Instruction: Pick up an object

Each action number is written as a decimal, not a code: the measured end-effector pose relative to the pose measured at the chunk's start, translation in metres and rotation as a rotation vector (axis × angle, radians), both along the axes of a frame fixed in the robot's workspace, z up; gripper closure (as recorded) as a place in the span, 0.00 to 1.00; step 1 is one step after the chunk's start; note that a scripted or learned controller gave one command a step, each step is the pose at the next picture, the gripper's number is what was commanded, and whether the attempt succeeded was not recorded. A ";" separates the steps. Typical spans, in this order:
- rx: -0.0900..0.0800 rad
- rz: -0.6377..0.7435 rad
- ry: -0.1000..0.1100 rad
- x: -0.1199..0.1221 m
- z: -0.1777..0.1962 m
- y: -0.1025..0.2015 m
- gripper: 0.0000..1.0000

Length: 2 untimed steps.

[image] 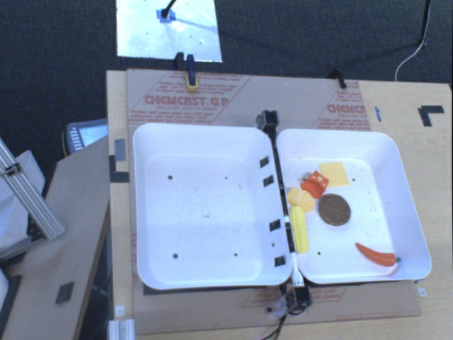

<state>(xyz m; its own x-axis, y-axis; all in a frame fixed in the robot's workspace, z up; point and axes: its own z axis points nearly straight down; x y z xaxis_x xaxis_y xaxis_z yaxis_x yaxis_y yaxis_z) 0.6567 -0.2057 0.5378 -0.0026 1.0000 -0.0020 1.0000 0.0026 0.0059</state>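
Observation:
The right bin [400, 183] holds several toy foods. A yellow cheese square [334, 174] lies toward the back. A small red piece [315, 184] sits beside it, with a yellow-orange waffle-like piece [300, 199] just below. A brown round cookie [334, 210] rests in the middle. A yellow corn cob [299, 229] lies along the bin's left wall. A red chili pepper [376, 254] lies near the front right corner.
The left bin [205, 204] stands beside the right one, joined by a black-clipped divider [272, 183]. Both rest on a cardboard sheet [233, 98] on the bench. A metal plate [167, 18] lies behind on the dark floor.

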 end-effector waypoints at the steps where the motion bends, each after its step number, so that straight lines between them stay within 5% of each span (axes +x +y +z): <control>1: 0.000 0.001 0.004 0.010 -0.031 0.000 1.00; 2: 0.000 0.002 0.001 0.005 -0.001 0.000 1.00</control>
<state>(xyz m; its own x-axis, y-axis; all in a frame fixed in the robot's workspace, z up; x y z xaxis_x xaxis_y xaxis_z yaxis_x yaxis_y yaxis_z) 0.6618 -0.2055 0.5371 -0.0049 1.0000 -0.0020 1.0000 0.0049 0.0051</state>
